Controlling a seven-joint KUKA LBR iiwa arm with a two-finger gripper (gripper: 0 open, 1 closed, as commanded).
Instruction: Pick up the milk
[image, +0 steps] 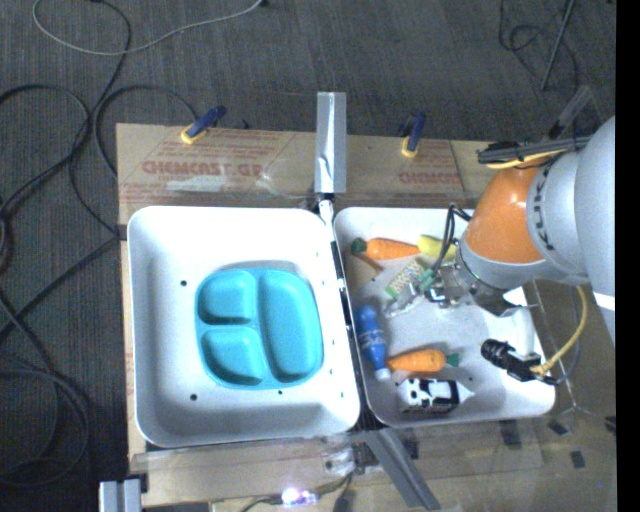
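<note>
"Two white bins, is that your count?"

"Two, side by side: the left bin (150, 300) and the right bin (490, 398). One blue tray (262, 325) with three compartments lies in the left one. Everything else is in the right one: two carrots, one blue bottle, one milk carton, one yellow thing and one small green-and-white thing."

"Where is each carrot?"

"The upper carrot (392, 248) lies near the far wall, and the lower carrot (417, 360) lies toward the near wall. The blue bottle (371, 340) lies along the left wall between them."

"And the milk?"

"The milk carton (430, 393) is small and white with black patches. It sits at the near edge of the right bin, just beside the lower carrot. Its print is too small for me to read."

"Is it in your grip?"

"No. My gripper (440, 287) hangs over the middle of the right bin, well apart from the carton. Whether my jaws are open or closed I cannot tell; my wrist covers them."

"What else is unclear?"

"The yellow thing (433, 244) is partly hidden by my arm, so I cannot name it. The green-and-white thing (403, 282) just beside my gripper is too blurred to make out."

"Anything behind the bins?"

"Two clamps, the left clamp (202, 124) and the right clamp (410, 135)."
</note>
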